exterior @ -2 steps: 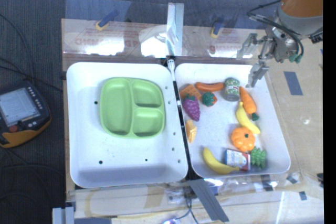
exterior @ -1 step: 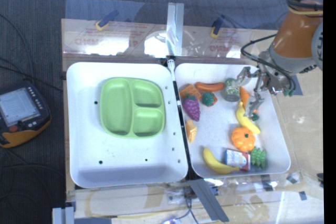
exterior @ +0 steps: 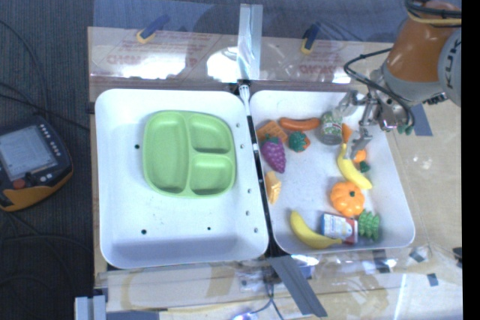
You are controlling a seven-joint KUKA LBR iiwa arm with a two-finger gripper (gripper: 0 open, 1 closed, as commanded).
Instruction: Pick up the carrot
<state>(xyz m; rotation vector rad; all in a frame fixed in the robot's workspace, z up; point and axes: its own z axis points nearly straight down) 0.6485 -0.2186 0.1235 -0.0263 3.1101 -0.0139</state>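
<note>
The carrot (exterior: 300, 123) lies near the right bin's (exterior: 401, 195) back wall, hemmed by grapes (exterior: 274, 154) on the left and a can (exterior: 331, 127) touching, perhaps, its right end. Open floor lies mid-bin, above the lower banana (exterior: 309, 233). The pumpkin (exterior: 347, 198) stands right of it.

2 bananas (exterior: 352, 171) — 1 carrot (exterior: 298, 124) — 2 bins (exterior: 112, 183).
</note>
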